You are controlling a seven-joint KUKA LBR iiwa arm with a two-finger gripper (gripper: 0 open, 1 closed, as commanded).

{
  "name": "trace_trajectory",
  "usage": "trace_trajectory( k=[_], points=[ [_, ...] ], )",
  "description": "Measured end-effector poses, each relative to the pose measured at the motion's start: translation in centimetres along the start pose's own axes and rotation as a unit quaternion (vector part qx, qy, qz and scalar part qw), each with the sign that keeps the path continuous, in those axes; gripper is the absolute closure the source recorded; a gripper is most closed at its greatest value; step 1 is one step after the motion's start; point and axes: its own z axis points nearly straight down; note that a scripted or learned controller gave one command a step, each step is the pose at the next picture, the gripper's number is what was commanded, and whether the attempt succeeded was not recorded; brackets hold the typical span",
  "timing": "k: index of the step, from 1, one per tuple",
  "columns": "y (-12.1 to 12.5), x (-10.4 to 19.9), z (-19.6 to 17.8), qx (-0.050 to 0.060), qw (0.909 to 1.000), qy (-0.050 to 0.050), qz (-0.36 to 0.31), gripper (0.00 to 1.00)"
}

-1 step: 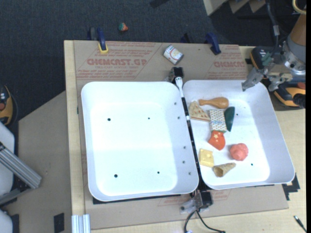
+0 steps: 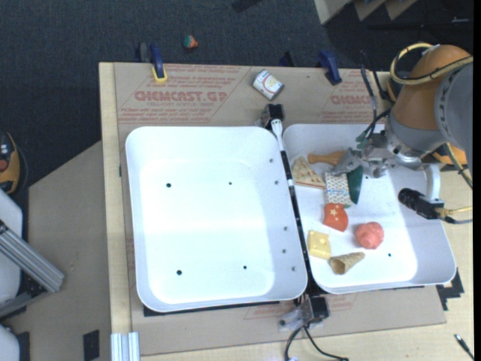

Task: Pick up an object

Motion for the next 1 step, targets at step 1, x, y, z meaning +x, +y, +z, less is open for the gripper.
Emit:
trace_trajectory(
  k=[1],
  points=[
    [1.36,-4.90,-0.34,0.000,1.0000,0.001,0.000,0.00]
  ],
)
